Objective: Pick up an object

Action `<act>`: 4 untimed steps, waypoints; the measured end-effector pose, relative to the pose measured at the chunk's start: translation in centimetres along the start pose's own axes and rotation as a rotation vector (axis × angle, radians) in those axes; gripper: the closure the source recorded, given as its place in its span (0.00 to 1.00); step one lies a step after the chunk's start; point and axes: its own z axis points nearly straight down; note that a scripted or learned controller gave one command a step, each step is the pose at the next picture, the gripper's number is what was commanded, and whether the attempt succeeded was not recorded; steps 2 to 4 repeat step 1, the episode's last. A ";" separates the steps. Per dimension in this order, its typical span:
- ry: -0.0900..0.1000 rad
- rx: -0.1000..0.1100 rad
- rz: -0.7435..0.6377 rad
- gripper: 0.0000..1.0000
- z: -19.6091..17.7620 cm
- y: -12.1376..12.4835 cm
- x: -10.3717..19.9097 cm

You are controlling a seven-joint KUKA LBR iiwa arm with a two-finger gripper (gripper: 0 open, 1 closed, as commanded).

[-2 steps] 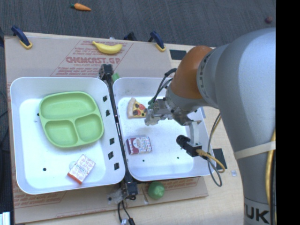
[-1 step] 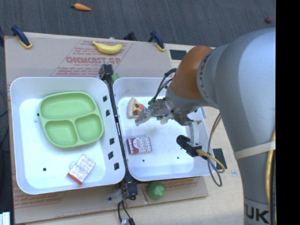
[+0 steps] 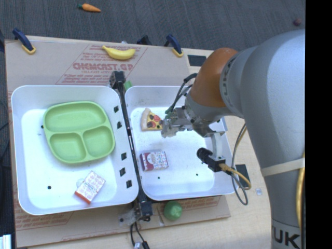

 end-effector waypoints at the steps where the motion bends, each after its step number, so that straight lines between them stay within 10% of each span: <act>1: 0.000 0.000 0.000 0.00 0.0 0.0 0.0; 4: 0.000 0.000 0.000 0.00 0.0 0.0 0.0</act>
